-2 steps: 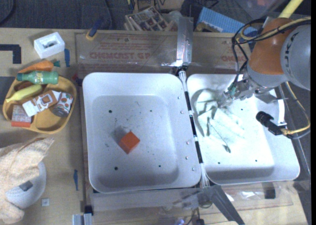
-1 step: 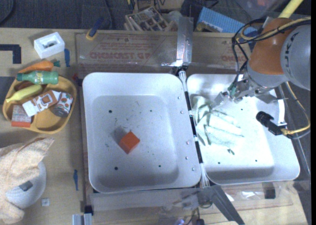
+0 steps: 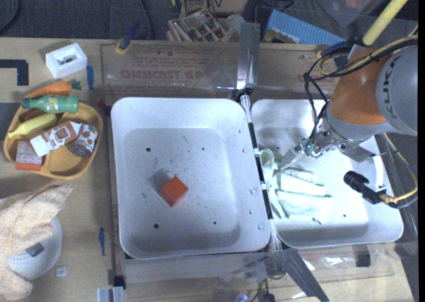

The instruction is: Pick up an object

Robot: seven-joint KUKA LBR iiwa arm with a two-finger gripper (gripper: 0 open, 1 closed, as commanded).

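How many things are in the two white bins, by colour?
Orange: 1, the block in the left bin
Pale, see-through: cannot count, a blurred pile in the right bin
Total: 1 clear thing, plus the pile

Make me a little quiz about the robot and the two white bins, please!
1. True or false: the orange block lies in the left bin.
2. Over which bin is the gripper?
A. the left bin
B. the right bin
C. the yellow bowl of toy food
3. Fill the gap: the pale greenish things lie in the ____ bin.

Key: 1 true. 2 B. 3 right.
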